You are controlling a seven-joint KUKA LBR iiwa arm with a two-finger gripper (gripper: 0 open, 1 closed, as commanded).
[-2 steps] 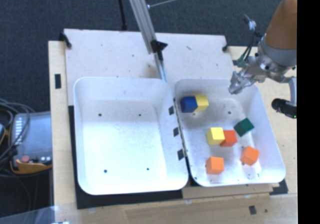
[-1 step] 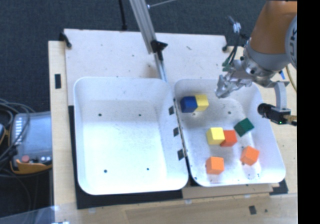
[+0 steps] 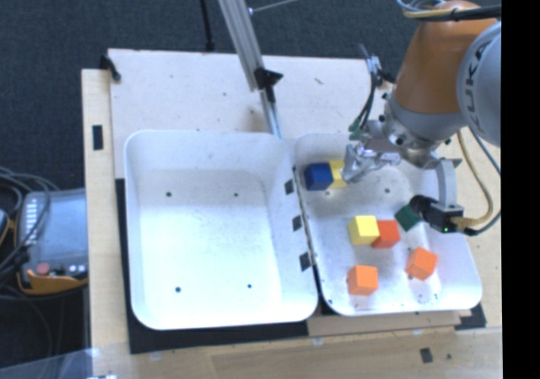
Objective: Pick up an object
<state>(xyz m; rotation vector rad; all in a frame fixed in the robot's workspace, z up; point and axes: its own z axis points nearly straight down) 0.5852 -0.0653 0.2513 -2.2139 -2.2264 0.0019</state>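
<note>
Orange blocks (image 3: pixel 363 278) are sitting nearest; the gripper (image 3: pixel 359 159), its opening impossible to judge, is hovering by a blue block (image 3: pixel 317 175), seemingly light, rigid, best pinched across flat sides.

Smooth white plastic bins (image 3: pixel 211 149) sit on a matt wooden bench (image 3: pixel 186 90); the blue block (image 3: pixel 317 175) looks matt.

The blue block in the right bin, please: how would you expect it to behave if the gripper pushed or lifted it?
The blue block looks like a rigid cube with flat faces, so it would probably slide, not roll. It touches a yellow block, which a push would likely shift too. It sits close to the bin wall, which may crowd the gripper.
</note>
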